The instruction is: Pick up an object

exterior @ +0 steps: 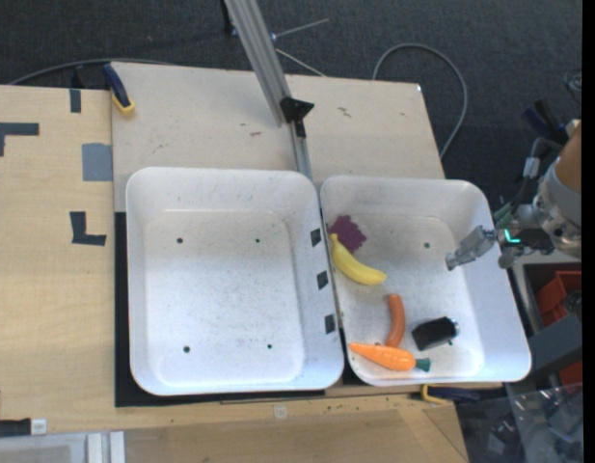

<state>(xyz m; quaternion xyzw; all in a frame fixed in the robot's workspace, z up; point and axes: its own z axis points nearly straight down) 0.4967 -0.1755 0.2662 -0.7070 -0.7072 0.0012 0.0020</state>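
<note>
I am holding my claw (468, 249) over the right bin's (500, 302) right side; whether it is wide or narrow I cannot tell. Below it a black block (435, 332) is lying apart from the rest, so I am judging it the easiest pick. The sausage (395, 319), carrot (384, 356), banana (355, 264) and purple piece (347, 230) are crowding the left.

The grey robot arm with an orange band above its wrist (565, 177) ended in a dark, boxy head lit by a small green-cyan light, from which slim grey metal two-finger gripper (461, 253) parts projected.
</note>
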